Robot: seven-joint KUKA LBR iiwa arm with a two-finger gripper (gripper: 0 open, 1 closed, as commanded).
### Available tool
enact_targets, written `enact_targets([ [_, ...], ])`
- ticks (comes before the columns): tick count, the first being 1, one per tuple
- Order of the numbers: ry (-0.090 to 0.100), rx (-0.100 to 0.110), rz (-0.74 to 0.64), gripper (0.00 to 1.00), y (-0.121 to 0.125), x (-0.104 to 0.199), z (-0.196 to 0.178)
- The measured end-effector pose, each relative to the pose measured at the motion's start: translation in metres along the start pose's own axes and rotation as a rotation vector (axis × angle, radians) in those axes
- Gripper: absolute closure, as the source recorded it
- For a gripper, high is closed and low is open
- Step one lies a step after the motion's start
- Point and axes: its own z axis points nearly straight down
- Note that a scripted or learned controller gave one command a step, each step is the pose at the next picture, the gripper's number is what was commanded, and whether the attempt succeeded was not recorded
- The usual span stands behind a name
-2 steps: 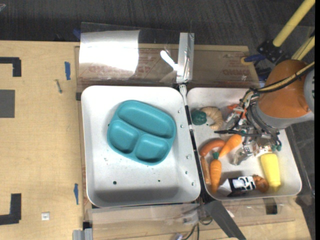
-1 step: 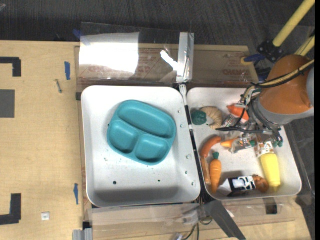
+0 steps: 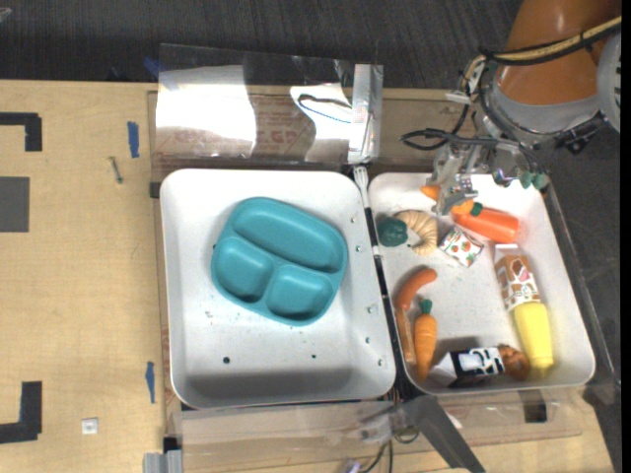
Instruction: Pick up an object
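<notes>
The arm comes in from the upper right, its orange band (image 3: 557,18) high above the worktop and the wrist angled down toward the far edge of the right bin (image 3: 567,264). The end effector (image 3: 452,197) hangs low over that bin's far left corner; I cannot tell how it is set. Just right of it lies an orange carrot-like toy (image 3: 488,224). Just below it sit a croissant (image 3: 422,229) and a dark green piece (image 3: 391,232). Well left of it, the left bin (image 3: 187,343) holds a teal divided tray (image 3: 279,258).
</notes>
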Motion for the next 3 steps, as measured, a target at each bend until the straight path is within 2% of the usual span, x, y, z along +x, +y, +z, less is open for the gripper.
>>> enact_targets([
  [1,0.006,0.0,0.018,1.0,0.014,-0.029,-0.047],
  [2,0.015,-0.002,0.042,1.0,0.058,-0.03,-0.035],
  [3,0.016,-0.003,-0.143,1.0,0.116,-0.032,-0.009],
])
